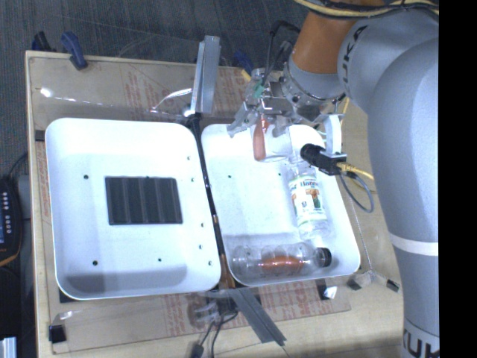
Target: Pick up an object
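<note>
Near the right bin's (223,200) front edge a clear bottle (279,260) lies on its side, and a labelled bottle (308,198) lies along its right wall. At the far edge the gripper (258,125) hangs with its fingers pinching a slim orange-brown object (258,143). The pick looks mid-lift, and the next move calls for a straight rise clear of the bin wall without loosening the pinch.

Two shallow white plastic bins (74,136), smooth, slightly glossy; clear plastic bottles (277,260), shiny; pale wooden table (112,73), matt; arm casing smooth grey
</note>
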Tool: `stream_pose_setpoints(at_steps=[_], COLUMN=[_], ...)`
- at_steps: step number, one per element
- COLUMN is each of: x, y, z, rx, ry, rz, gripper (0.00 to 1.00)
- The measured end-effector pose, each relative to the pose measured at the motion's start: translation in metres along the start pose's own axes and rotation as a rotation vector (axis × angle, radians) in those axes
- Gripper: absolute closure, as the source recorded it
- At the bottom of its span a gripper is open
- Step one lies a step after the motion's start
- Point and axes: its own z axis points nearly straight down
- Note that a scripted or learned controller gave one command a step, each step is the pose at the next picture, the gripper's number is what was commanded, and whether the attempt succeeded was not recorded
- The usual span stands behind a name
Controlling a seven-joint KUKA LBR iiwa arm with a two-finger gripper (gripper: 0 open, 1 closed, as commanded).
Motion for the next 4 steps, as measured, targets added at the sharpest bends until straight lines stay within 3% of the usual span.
stream_pose_setpoints(at_steps=[1, 2, 3, 4], x=[-0.063, -0.099, -0.098, -0.085], y=[0.008, 0.007, 0.007, -0.032], z=[0.013, 0.149, 0.140, 0.143], rx=[-0.004, 0.002, 0.005, -0.002], ry=[0.000, 0.001, 0.002, 0.000], rz=[-0.060, -0.065, -0.070, -0.097], gripper=[0.00, 0.00, 1.00, 1.00])
